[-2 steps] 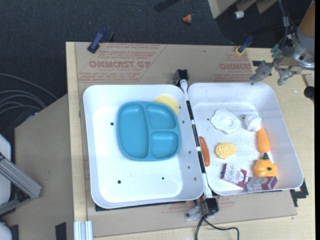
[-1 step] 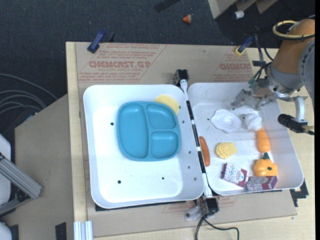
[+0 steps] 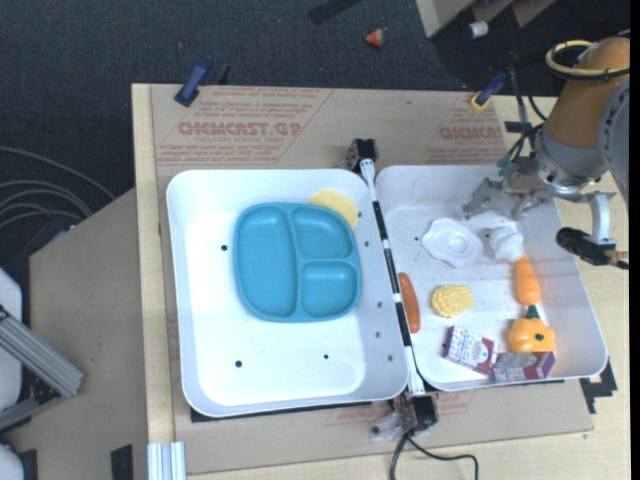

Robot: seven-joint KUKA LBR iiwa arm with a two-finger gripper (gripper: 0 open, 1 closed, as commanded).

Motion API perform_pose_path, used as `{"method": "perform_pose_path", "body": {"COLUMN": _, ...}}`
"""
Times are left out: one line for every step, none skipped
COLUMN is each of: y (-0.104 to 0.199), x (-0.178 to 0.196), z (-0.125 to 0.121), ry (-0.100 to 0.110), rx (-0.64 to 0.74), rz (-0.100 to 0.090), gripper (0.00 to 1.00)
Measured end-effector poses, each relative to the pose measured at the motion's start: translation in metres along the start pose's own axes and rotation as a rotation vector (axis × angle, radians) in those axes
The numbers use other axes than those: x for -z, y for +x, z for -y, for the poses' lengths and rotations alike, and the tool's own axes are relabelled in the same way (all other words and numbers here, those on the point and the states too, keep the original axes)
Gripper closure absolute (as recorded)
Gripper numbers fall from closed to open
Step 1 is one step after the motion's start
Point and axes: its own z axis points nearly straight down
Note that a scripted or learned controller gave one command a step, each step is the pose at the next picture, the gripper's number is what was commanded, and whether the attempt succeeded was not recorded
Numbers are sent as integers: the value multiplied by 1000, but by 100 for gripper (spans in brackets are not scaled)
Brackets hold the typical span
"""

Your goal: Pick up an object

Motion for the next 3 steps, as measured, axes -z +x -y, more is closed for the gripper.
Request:
{"method": "perform_pose_path", "body": {"y": 0, "x": 0, "z": 0, "ry": 0, "rx": 0, "rz": 0, "gripper": 0}}
{"method": "perform_pose_path", "body": {"y": -2, "x": 114, "z": 0, "ry": -18, "rx": -3, "rz": 20, "gripper": 0}}
{"method": "perform_pose_path", "body": {"y": 3, "x": 0, "z": 0, "ry": -4, "rx": -1, "rz": 4, "gripper": 0}}
